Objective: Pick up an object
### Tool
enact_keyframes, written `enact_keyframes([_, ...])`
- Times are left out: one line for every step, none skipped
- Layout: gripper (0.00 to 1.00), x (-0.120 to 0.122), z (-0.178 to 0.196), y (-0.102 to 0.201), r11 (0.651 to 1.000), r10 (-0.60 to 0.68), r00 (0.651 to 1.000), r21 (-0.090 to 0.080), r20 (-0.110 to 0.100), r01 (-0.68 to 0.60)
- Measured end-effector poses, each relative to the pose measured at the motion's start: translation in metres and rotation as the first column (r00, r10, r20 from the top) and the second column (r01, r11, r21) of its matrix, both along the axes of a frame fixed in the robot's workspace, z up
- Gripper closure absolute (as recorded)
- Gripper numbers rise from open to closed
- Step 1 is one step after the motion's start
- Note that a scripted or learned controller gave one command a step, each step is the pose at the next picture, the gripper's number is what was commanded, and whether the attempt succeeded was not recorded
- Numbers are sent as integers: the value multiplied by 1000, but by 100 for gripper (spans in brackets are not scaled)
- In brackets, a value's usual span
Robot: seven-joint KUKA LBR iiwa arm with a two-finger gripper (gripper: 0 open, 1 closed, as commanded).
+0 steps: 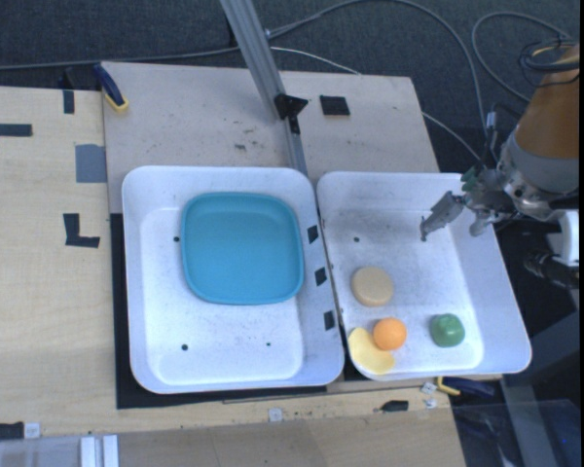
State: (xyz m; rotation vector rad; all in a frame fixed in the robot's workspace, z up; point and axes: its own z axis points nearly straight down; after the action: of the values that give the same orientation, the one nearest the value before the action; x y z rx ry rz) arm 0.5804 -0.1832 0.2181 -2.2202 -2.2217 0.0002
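Pale wood bench (39, 290) w/ dark tape patches carries 2 shallow white bins side by side. Left bin (151, 348) is the bigger-looking one; a square turquoise plate (241, 247) w/ rounded corners lies flat in its upper middle, well apart from the rim on all sides. Right bin (501, 343) sits just beside it, touching or nearly touching along the shared edge, its floor speckled w/ dark scuffs.

Grey arm w/ orange band (553, 115) comes in from the right, above the right bin's far right corner. Its gripper (455, 216) hangs over the upper right part of that bin, its 2 fingers spread apart w/ nothing between them, well apart from the objects.

4 small items sit in the near half of the right bin: a tan round disc (373, 286) approx. mid-bin; a yellow banana-like piece (365, 355) against the near left corner; an orange ball (389, 334) touching the yellow piece's upper right; a green ball-like object (448, 330) to the right of the orange one, near but apart.

Slanted metal rail (258, 47) runs from the top edge down toward the gap btw. the bins.
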Motion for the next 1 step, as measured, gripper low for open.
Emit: enact_keyframes([0, -3, -56, -9, 1000, -1, 1000, 0, -5, 1])
